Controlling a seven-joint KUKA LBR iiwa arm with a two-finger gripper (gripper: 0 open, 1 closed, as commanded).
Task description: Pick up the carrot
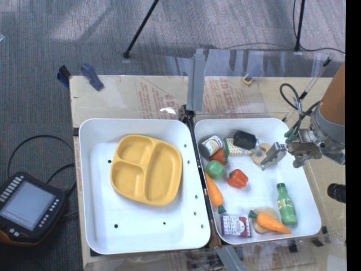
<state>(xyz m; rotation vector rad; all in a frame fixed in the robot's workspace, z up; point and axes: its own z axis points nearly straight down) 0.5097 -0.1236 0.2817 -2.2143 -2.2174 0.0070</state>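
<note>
carrot (213, 191) | orange, lying flat | right bin, left wall

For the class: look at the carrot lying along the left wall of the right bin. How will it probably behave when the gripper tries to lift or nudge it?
The carrot looks like a smooth, moulded toy, so probably stiff and light. Its rounded, tapered body may roll or slip from the gripper. It lies against the bin wall, which likely limits finger room.

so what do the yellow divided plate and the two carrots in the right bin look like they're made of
The yellow divided plate looks like moulded plastic: one even colour, rounded compartment walls, soft sheen. The carrot by the bin wall and the carrot near the front look like toy food, probably plastic or rubber: flat uniform orange, smooth surface. The view cannot settle which.
</note>
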